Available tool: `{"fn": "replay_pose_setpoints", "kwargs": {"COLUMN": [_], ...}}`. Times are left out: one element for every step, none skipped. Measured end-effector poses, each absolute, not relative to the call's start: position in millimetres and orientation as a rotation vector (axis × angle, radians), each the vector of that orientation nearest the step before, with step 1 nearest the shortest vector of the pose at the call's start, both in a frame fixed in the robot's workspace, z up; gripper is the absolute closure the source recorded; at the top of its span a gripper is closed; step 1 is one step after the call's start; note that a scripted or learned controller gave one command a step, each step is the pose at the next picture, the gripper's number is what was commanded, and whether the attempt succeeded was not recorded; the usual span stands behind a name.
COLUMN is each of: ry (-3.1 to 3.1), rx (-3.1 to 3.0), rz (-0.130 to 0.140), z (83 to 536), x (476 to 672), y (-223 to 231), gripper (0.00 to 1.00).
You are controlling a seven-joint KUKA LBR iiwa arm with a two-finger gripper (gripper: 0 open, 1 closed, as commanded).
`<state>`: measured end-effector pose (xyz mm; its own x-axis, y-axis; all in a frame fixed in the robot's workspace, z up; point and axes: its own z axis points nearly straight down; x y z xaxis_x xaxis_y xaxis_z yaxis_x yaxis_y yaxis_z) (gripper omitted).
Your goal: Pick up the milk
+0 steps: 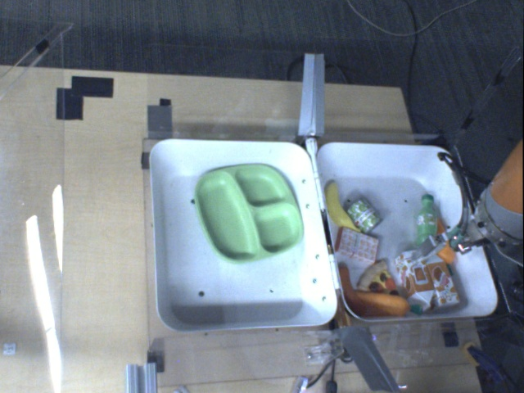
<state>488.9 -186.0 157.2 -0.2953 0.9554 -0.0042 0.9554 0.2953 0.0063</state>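
milk carton (427,280) lying flat at lower right of frame, long axis slanting down-right, gripper (458,241) just above-right of it, finger state unclear

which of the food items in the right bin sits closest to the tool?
The white-and-orange milk carton, lying flat in the right bin's lower right corner, just beside the tool. The green bottle is next; banana and can lie farther left.

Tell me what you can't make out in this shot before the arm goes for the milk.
- Hand: cut off by the camera view's right edge; only the arm's wrist shows at the right bin.
- Milk: no item is readable as milk; the printed packets are too small and blurred.
- Items along the bin's near wall overlap, hiding their shapes.
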Motion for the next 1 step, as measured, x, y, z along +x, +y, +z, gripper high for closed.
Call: {"fn": "replay_pose_setpoints", "kwargs": {"ry": [2.558], "rx": [1.776], "rz": [0.019], "z": [101.1], "x": [495.6], "y": [-124.1], "gripper": [0.0]}}
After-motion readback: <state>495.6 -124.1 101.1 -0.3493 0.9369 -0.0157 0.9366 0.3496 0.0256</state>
